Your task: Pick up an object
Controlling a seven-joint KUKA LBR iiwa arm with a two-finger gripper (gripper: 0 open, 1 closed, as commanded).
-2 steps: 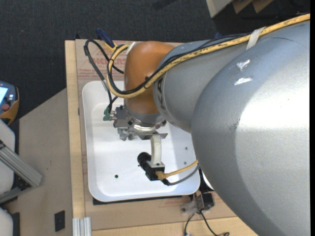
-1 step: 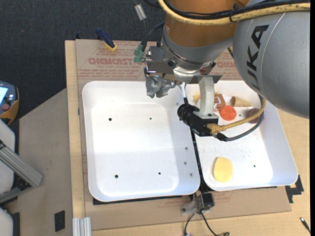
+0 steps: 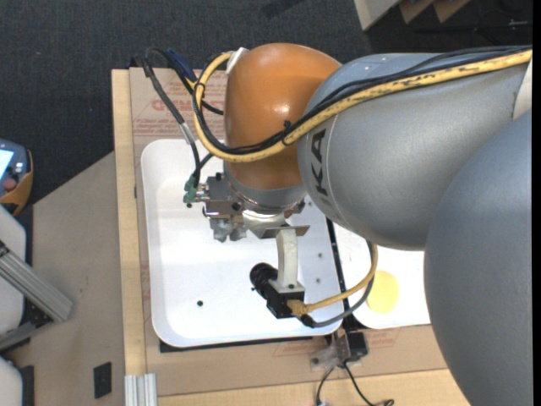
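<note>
Hanging low over the white bin on the view's left, the hand sits tucked beneath the orange wrist band; whether it is open or closed I cannot tell. The likeliest target, a round yellow object, lies in the neighbouring bin, rightward and toward the counter's near edge, half hidden under the grey arm, so the hand must cross over.
</note>
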